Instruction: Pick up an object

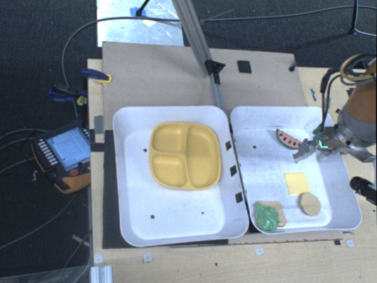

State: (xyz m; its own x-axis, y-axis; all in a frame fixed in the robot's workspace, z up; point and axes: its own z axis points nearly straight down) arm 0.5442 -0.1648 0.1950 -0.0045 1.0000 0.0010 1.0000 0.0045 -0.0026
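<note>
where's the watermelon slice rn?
Watermelon slice lies in the right bin, upper part, just left of the gripper and above the yellow square.

A robotics lab: teach pendant and cables beside the bench.

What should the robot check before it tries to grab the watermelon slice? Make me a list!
1. Watermelon slice lies in the right bin, free of other toys: ok.
2. Gripper is beside the slice's right end: ok.
3. Fingers wide enough to fit around the slice: cannot tell.
4. Something already held: cannot tell.
5. Yellow square, round cookie and green-topped toy sit away from the slice: ok.
6. Yellow plate sits in the left bin, away from the arm: ok.
</note>
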